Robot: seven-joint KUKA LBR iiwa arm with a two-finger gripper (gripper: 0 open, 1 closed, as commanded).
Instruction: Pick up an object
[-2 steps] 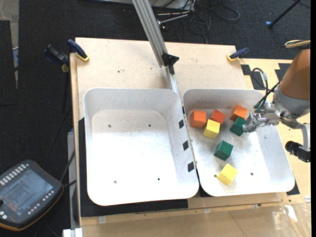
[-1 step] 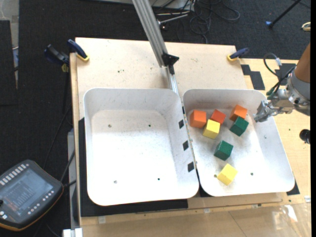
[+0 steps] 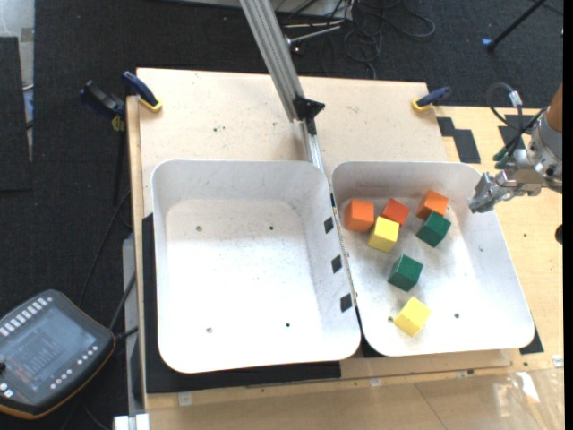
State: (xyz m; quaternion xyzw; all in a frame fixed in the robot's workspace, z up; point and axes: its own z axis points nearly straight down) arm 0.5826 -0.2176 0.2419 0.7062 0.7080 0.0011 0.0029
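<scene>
I'm at the approach step: the gripper [image 3: 482,201] hangs over the right rim of the right bin [image 3: 501,267], nothing between its fingers that I can see, and whether they are open or closed I cannot tell from this angle. The blocks are all in that bin: an orange block [image 3: 360,215], a red-orange block [image 3: 395,211] touching a yellow block [image 3: 385,234], another orange one [image 3: 435,203] against a green block [image 3: 434,229], then a second green block [image 3: 406,271] and a second yellow block [image 3: 412,315] lower down, apart from the cluster. My guess for the next move: swing inward and descend on one with room around it (the lower green or lower yellow look easiest; the upper cluster is tight).

The left bin [image 3: 179,267] sits beside it on a pale, speckled tabletop [image 3: 233,115], clamps [image 3: 142,90] at the far corners. A slanted metal rail [image 3: 273,43] crosses above, cables lie on the dark floor, and a pendant [image 3: 45,352] rests lower left.
</scene>
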